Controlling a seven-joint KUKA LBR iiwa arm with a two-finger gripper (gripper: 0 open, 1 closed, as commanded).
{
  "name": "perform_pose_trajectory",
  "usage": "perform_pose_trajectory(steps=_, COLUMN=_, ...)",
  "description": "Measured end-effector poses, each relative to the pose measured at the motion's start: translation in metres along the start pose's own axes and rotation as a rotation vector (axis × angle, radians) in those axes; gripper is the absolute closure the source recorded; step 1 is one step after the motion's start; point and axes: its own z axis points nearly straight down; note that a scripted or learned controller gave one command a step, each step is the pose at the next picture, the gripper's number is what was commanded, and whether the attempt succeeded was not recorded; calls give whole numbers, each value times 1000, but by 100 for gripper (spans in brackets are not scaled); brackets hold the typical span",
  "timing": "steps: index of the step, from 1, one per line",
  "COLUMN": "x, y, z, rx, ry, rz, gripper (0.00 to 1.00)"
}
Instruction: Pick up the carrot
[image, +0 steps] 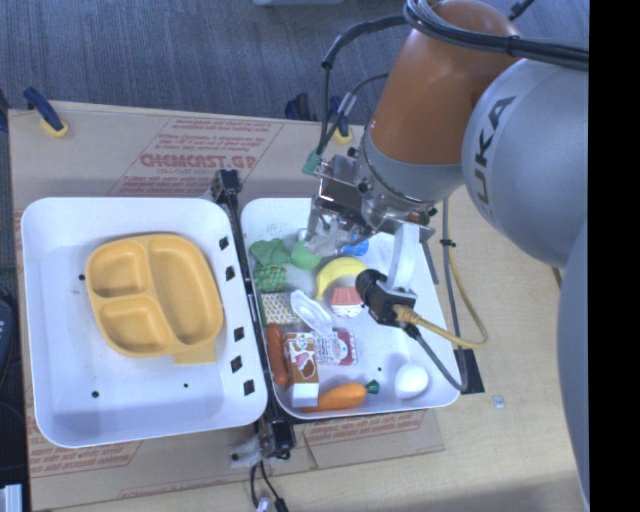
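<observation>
The carrot (339, 397), orange with a small green tip on its right end, lies flat along the near wall of the right bin (440, 300). My gripper (324, 238) hangs over the far part of that bin, above the green and yellow items. It is well away from the carrot, with most of the bin's length between them. The wrist and its mount hide the gripper's tips.
Around the carrot are a white egg (411, 380), a small carton (303, 362), a red-brown sausage (277, 356) and a red packet (341, 346). Green leafy pieces (270, 262) and a yellow fruit (339, 271) lie farther back. The left bin (60, 400) holds a yellow divided plate (152, 293).
</observation>
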Motion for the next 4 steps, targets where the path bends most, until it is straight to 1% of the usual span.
perform_pose_trajectory(steps=1, x=82, y=-59, z=116, rx=5, ry=-2, rz=32, gripper=100)
perform_pose_trajectory(steps=2, x=50, y=-68, z=86, rx=1, ry=-1, rz=-154, gripper=100)
perform_pose_trajectory(steps=3, x=41, y=-64, z=65, rx=-1, ry=-1, rz=-299, gripper=100)
perform_pose_trajectory(steps=4, x=42, y=-66, z=160, rx=4, ry=-1, rz=-441, gripper=100)
